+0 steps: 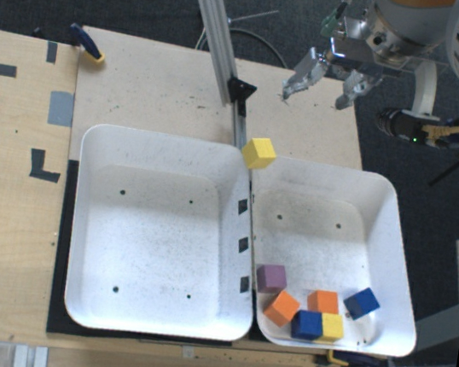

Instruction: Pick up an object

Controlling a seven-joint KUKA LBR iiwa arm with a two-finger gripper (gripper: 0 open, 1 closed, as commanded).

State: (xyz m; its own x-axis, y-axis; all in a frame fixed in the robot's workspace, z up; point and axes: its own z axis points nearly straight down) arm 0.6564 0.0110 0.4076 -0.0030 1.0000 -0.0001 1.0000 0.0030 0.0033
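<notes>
Bench (166, 91) first: tan board w/ two white bins side by side. Left bin (97, 201) has a bare floor; right bin (380, 211) carries all the loose blocks but one.

Arm (429, 11) comes in from the right, parked high beyond the far rim of the right bin, over bare board. Gripper (323, 81) hangs there w/ fingers spread apart, nothing between them. So the step in hand looks like pre-approach: no object chosen or reached yet, task prob. at its start.

Candidates, all small cubes: yellow block (259, 152) sits up on the far end of the divider where the two bins meet, nearest the gripper and apart from everything else. Rest cluster at the near edge of the right bin: blue block (362, 303) near the right wall, orange block (324, 301), second orange block (282, 307), purple block (272, 277) just beside the divider, dark blue block (307, 324) touching a small yellow block (332, 327).

Next move calls for: pick a target, travel over it, descend w/ jaws open astride it.

Room: the cluster is tight, hard against the near wall, so little finger clearance there. Mid and far floor of the right bin is open. Slanted metal post (222, 39) stands just left of the gripper, so swing room that way is limited.
</notes>
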